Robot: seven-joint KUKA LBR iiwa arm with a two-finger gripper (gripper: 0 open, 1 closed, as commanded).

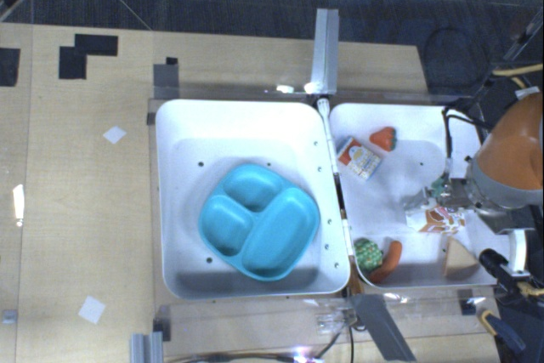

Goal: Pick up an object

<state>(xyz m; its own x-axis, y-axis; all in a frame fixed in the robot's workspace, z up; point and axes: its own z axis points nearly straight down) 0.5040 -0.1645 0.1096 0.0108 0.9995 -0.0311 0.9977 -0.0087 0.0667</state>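
Observation:
The right bin (408, 119) holds a small printed box (359, 160) with a red strawberry-like toy (384, 138) behind it near the back. A green ball (368, 252) and an orange-red carrot-like piece (387, 260) lie at the front left corner. A tan wedge (459, 259) rests at the front right. My gripper (439, 201) hangs low over the bin's right side, just above a white packet with orange print (435, 219). The orange-banded wrist (514, 153) covers most of the gripper.
The left bin (183, 140) carries a blue three-compartment plate (257, 220). A metal post (325, 51) stands behind the divider between the bins. Black cables run by the arm at the right. Wooden bench top lies to the left.

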